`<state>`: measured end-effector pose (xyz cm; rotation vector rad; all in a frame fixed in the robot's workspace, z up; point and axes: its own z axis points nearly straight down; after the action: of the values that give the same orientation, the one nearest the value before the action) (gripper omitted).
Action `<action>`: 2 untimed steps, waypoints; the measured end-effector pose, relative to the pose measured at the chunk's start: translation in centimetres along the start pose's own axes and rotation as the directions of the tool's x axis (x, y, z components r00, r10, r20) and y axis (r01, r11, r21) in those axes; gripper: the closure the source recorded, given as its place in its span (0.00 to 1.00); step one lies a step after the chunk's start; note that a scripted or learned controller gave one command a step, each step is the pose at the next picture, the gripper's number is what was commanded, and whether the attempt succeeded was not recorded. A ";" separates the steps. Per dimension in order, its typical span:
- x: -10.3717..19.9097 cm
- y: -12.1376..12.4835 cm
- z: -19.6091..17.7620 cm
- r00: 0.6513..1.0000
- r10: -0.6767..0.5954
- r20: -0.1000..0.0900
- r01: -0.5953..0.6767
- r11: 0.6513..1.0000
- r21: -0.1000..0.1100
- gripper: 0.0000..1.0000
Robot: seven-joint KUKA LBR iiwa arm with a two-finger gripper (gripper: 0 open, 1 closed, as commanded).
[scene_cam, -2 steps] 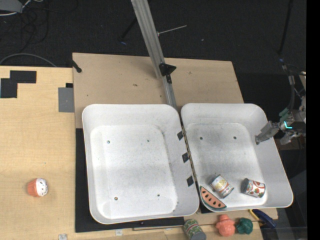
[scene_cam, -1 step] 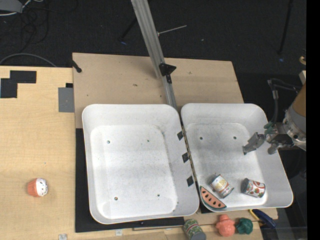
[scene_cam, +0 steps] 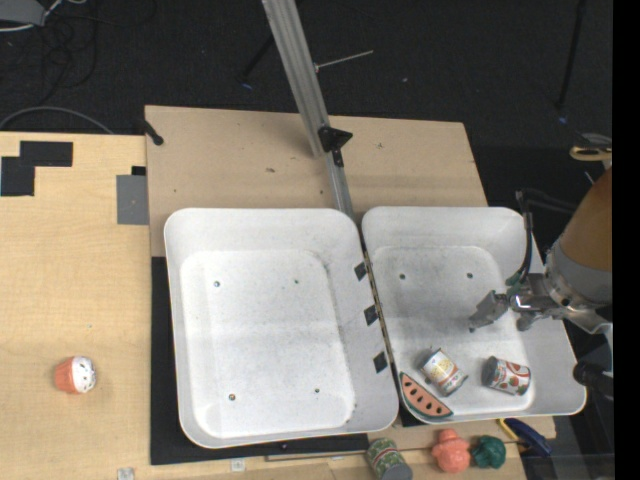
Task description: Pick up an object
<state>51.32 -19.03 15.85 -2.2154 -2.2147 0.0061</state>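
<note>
The pincer (scene_cam: 497,308) hangs over the right bin (scene_cam: 440,230), near that bin's right wall and about halfway along it. Whether it is open or closed cannot be told at this slant, and nothing shows in its hold. The arm (scene_cam: 590,243) comes in over the bin's right rim.

Three things lie along the right bin's front edge. A small can (scene_cam: 441,370) lies tilted near the middle of that edge. A second can (scene_cam: 507,376), with red marks on a pale label, lies on its side towards the front right corner. A watermelon slice (scene_cam: 425,396) rests flat against the front rim, just beside the first can, and may touch it.

The second can looks the best choice: it is nearest the pincer, and it lies apart from the other two, with bare bin floor around it. To take it well, the pincer should move towards the front edge until it is straight above the can's middle. It should then turn so that its fingers close across the can's round sides, not along its length. The descent should stop short of the bin floor.

The risk is that a can on its side rolls when one finger touches first, so a centred approach matters. The front rim close by also leaves little room on that side.
</note>
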 end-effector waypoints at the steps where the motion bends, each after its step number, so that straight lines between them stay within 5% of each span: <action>1: 0.3 -0.2 6.5 1.000 0.001 0.000 -0.001 1.000 0.001 0.00; 2: 0.1 -0.1 5.1 1.000 0.006 0.002 -0.006 1.000 -0.004 1.00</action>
<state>51.20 -18.93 10.75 -2.2253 -2.2112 0.0032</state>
